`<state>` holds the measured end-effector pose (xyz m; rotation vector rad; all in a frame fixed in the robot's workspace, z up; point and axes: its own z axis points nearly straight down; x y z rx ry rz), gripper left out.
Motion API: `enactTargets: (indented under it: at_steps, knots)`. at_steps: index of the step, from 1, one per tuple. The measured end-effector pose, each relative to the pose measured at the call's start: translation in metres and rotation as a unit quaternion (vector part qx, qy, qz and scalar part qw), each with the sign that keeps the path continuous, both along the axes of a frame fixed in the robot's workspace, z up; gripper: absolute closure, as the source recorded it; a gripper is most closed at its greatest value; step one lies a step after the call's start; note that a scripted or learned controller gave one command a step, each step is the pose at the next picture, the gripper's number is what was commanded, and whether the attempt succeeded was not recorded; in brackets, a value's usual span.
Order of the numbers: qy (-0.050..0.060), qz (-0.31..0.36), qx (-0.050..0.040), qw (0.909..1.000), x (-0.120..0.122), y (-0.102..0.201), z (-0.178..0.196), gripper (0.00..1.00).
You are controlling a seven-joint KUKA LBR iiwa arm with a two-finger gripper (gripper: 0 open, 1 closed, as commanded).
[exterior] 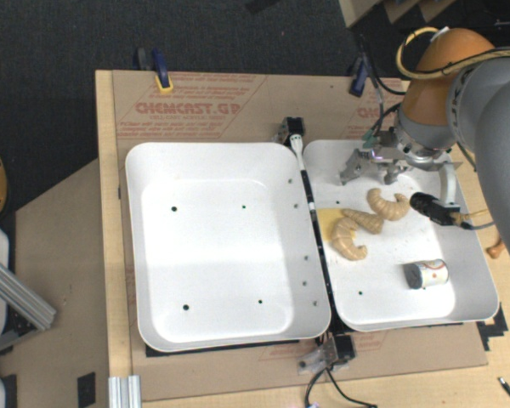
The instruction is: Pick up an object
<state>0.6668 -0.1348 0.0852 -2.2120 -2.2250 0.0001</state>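
Pastries (367,221) lie heaped mid right bin (467,300), a small cylinder (427,274) apart nearer. Claw (376,165) hangs released just behind them; closing on overlapping pieces risks a slipping, glancing grip.

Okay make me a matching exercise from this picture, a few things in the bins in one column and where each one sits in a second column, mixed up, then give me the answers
Things:
1. gripper
2. tan croissant-shaped pieces
3. small grey and white cylinder
4. left bin

Places:
A. near the front right corner of the right bin
B. middle of the right bin, close to the divider
C. over the back part of the right bin
D. beside the right bin, on the side away from the arm

Pairs: 1-C, 2-B, 3-A, 4-D
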Motion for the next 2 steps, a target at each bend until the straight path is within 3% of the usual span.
enactTargets:
  at_steps: [1, 2]
  knots:
    - [0.002, -0.006, -0.0011, 1.0, -0.1, -0.041, 0.039, 0.0]
    - [0.001, -0.002, 0.0001, 1.0, -0.109, 0.008, -0.002, 0.0]
